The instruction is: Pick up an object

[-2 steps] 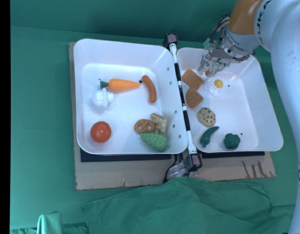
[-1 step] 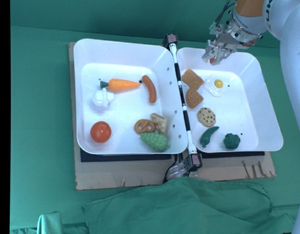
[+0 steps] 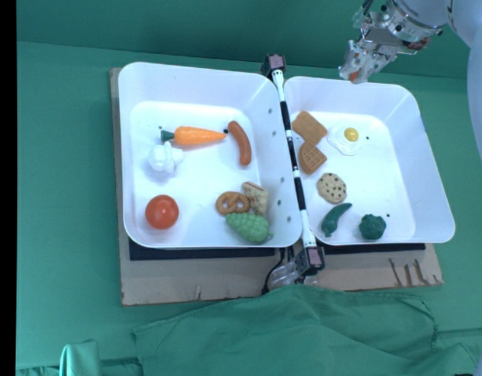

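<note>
Toy food fills both white bins on the green counter, and the end effector hangs above the far rim of the right bin, at the top right of the view, with something small and orange-red pinched between its nearly closed fingers — too small to say what it is. Left bin first, six pieces: one carrot lying across the far part, one sausage just right of it, one white garlic-like piece below the carrot, one tomato in the near left corner, one pretzel with one green bunch of grapes just in front of it, and a pale wedge touching the pretzel's right side, so make that seven. Right bin, six: two waffle pieces touching each other by the divider, one fried egg beside them, one cookie in the middle, one green pepper near the front, one broccoli just right of the pepper. Green cloth lies bunched along the near edge.
</note>
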### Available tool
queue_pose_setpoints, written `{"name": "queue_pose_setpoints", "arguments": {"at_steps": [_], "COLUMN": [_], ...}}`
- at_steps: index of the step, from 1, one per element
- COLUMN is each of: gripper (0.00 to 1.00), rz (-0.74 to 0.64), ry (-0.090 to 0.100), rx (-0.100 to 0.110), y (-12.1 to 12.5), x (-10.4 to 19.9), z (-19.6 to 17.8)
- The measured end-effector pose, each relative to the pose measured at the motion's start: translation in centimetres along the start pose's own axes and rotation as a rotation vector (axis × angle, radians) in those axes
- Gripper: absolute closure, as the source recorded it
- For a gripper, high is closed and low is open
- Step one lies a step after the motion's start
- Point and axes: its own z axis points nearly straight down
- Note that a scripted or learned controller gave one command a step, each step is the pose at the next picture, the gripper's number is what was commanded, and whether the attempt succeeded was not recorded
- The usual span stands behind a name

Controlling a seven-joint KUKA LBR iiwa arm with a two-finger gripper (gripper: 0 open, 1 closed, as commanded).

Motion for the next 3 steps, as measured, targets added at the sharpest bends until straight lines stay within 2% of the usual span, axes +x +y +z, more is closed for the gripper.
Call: {"name": "queue_pose_setpoints", "arguments": {"at_steps": [1, 2, 3], "gripper": [1.00, 1.00, 1.00], "rz": [0.000, -0.002, -0.003], "ry": [0.000, 0.002, 0.003], "rx": [0.000, 0.009, 0.009], "y": [0.2, -2.2, -2.7], "x": [-0.1, 4.0, 9.0], "z": [-5.8, -5.6, -4.9]}}
